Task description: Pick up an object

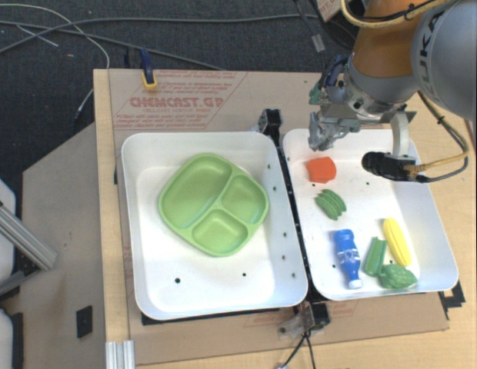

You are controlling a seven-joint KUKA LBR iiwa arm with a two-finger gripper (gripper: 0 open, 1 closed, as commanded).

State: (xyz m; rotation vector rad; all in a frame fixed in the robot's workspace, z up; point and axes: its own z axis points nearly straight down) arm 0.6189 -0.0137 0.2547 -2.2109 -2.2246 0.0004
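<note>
2 white bins (pixel 146 283). 1 green divided plate (pixel 214 204) w/ 3 compartments. 1 orange block (pixel 322 169), 1 green ridged piece (pixel 331 204), 1 blue bottle (pixel 346 258), 1 yellow corn cob (pixel 397 241), 1 green stick-shaped veg (pixel 373 256), 1 green broccoli-like piece (pixel 398 276).

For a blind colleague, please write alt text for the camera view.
The end effector hangs just above an orange block in the right bin, which also holds green toys, a blue bottle and yellow corn. The left bin holds a green divided plate.
</note>
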